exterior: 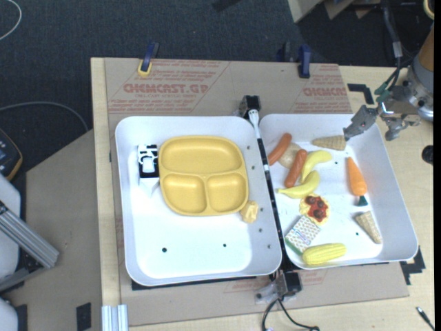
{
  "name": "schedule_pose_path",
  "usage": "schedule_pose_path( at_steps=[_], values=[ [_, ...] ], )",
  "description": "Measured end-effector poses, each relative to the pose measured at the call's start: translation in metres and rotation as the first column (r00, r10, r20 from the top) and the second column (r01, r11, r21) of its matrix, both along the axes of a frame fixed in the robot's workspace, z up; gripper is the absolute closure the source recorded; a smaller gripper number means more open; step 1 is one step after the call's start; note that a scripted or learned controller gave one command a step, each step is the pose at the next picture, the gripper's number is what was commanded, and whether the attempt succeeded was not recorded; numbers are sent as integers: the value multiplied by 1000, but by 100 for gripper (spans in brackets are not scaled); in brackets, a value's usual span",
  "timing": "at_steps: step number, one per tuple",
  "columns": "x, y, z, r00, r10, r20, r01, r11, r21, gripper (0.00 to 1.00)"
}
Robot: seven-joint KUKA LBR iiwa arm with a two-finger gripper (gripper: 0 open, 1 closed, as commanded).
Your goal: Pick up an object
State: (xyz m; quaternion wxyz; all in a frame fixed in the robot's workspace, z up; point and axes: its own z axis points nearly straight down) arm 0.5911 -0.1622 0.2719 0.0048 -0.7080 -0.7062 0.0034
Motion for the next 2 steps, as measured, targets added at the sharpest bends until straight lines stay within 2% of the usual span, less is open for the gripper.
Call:
schedule_pose_path(
  at_steps=[1,2],
  values=[
    [2,0,7,1000,3,13,-3,1000,-2,0],
    [-5,7,-41,1000,3,6,-3,1000,0,0]
  ],
)
